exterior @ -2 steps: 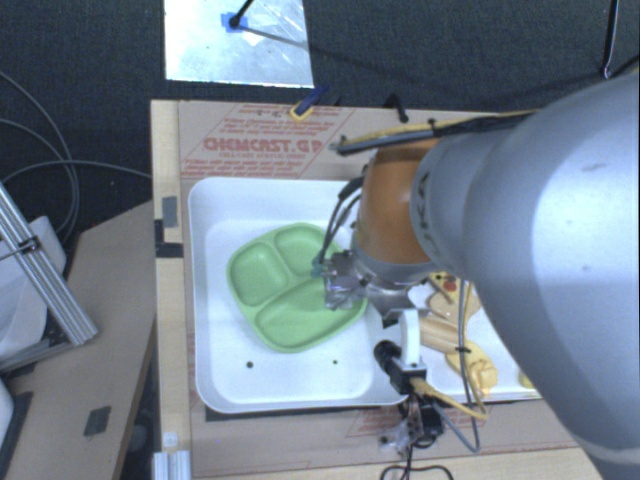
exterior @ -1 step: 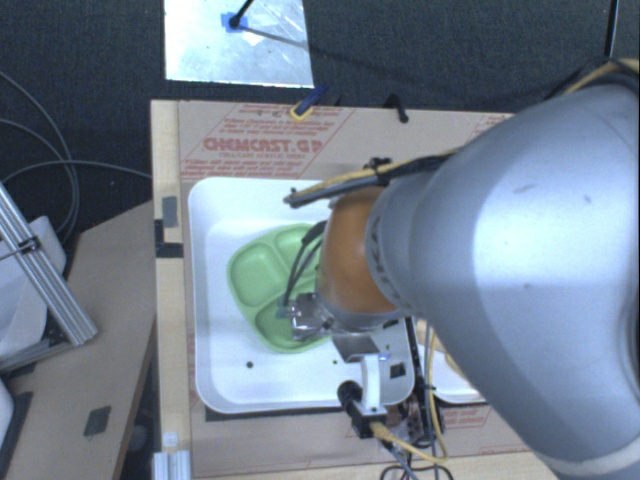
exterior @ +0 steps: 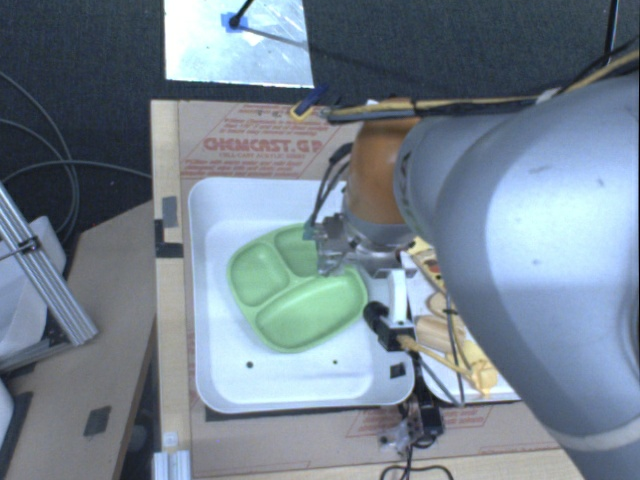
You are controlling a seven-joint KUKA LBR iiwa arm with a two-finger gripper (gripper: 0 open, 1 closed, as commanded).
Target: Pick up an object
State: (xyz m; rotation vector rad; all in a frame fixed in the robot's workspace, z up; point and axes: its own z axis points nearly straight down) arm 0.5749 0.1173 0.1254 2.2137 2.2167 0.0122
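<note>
Grey and broad, my own arm (exterior: 530, 268) fills the right side closest to the lens, its orange band (exterior: 375, 173) just above the wrist. A green divided plate (exterior: 290, 308) with three compartments lies flat in the left white bin (exterior: 215, 268), slightly toward that bin's right half. My claw (exterior: 332, 253) sits over the plate's upper right rim; whether it is clenched or released I cannot tell from this angle, nor whether it touches the plate.

Tan stick-like pieces (exterior: 450, 343) lie in the right bin (exterior: 500, 395), mostly hidden under my arm. Both bins rest on a cardboard sheet (exterior: 250, 133) on a pale wooden bench (exterior: 110, 298). An aluminium rail (exterior: 40, 278) leans at the left. Beyond the bench lies dark carpet (exterior: 70, 68), with thin cables (exterior: 40, 138) and a shiny silver sheet (exterior: 235, 28) on it.

Red print on the cardboard reads "CHEMCAST GP"; the smaller lines are too small to read.
</note>
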